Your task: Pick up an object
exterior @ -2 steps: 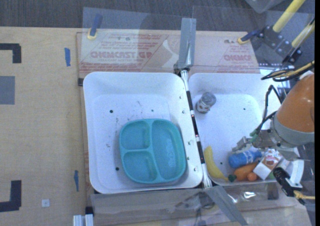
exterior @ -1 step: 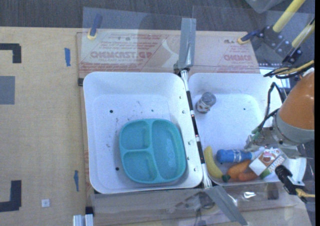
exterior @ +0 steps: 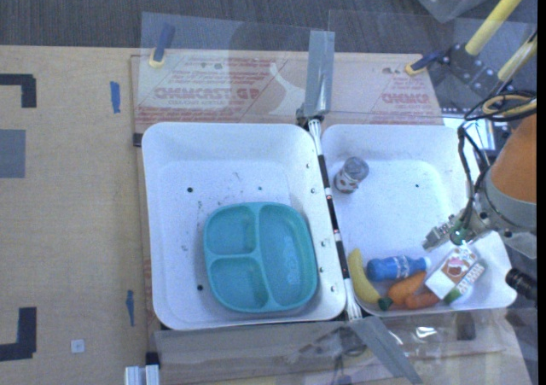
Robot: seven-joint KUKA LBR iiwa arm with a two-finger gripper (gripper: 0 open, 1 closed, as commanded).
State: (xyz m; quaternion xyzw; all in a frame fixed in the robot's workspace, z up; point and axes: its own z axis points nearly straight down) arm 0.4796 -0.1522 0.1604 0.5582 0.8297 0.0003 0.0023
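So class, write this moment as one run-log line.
arm: over right bin | gripper: above the cluster, nothing seen held | cluster: banana, blue bottle, carrot, carton | left bin: teal tray

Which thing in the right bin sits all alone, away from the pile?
The small silver can, near the bin's upper left wall. The banana, blue bottle, orange item and carton cluster at the bottom.

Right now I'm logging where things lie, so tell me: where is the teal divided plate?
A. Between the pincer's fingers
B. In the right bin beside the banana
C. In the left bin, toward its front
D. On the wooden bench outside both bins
C: the teal divided plate lies flat on the floor of the left bin, toward its front edge, apart from the items in the right bin.
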